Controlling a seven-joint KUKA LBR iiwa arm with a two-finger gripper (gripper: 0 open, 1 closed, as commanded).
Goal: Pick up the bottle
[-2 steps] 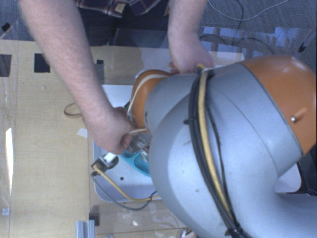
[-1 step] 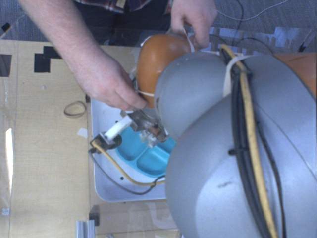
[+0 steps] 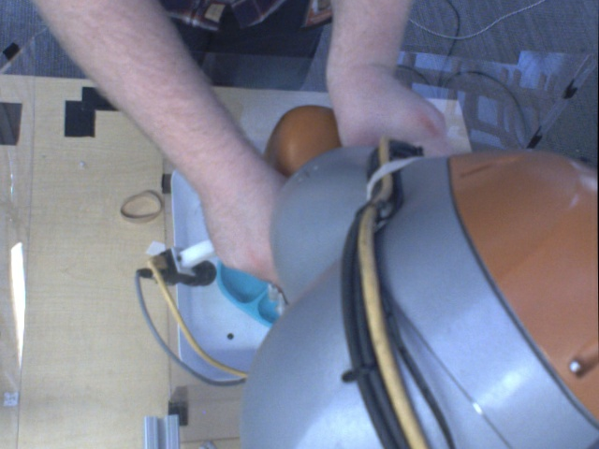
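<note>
Robot arm and a person's hands over the white bin

The grey arm with its orange band stands very close to the camera and covers most of the white bin. One wall and a part of the floor of the bin are visible. A light blue plastic thing lies inside the bin, half under the arm; it may be the bottle, but I cannot tell for sure. One hand of a person reaches down into the bin and touches this blue thing. The other hand rests on top of the arm, above the bin. A small black and white part on a grey and yellow cable sits at the bin's wall. I cannot tell whether the claw is released or clenched. A brown round thing lies just behind the bin. A rubber band lies on the bench beside the bin.
</note>
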